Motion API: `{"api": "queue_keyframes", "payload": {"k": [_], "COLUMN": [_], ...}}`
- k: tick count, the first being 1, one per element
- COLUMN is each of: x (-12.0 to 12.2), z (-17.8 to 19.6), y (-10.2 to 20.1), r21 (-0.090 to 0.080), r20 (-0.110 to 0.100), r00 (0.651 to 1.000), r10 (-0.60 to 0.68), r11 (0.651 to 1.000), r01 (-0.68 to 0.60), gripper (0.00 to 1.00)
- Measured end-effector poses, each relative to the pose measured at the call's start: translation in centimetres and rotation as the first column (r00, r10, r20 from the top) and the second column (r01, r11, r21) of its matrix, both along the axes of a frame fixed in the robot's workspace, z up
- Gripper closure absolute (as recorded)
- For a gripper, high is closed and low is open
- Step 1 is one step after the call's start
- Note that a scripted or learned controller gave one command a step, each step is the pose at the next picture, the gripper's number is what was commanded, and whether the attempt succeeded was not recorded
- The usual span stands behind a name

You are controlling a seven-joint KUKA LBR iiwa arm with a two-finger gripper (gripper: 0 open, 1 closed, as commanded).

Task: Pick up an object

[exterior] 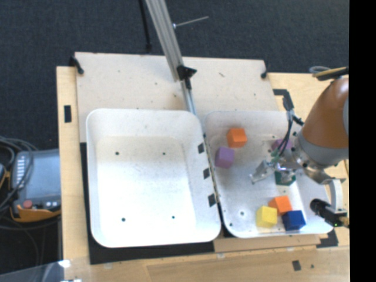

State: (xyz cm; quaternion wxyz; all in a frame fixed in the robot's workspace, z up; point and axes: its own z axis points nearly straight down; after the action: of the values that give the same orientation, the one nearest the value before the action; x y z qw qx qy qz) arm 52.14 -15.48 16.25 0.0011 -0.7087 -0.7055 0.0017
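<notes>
My gripper (275,169) hangs low over the right side of the right bin (247,122), with the arm's orange band above it at the right edge. A small green thing (286,178) shows right under the gripper; whether it is held is unclear. An orange cube (237,137) and a purple cube (224,156) lie to the gripper's left, apart from it. Near the bin's front sit a yellow cube (267,216), a second orange cube (282,203) and a blue cube (294,220), close together.
The left bin (147,122) stands beside the right one, sharing a middle wall. A slanted metal rail (167,34) runs down from the top to the gap between the bins. A grey device (35,181) with cables sits off the bench at the left.
</notes>
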Motion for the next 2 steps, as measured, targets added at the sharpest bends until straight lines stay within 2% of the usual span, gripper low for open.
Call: {"api": "queue_keyframes", "payload": {"k": [1,2], "x": [-0.7,-0.4], "z": [-4.4,-3.1], "y": [-0.2,-0.2], "r21": [0.000,0.001], "r20": [0.000,0.009], "r00": [1.000,1.000], "r10": [0.002,-0.007], "r11": [1.000,1.000], "r01": [-0.002,0.007], "gripper": [0.00,1.00]}}
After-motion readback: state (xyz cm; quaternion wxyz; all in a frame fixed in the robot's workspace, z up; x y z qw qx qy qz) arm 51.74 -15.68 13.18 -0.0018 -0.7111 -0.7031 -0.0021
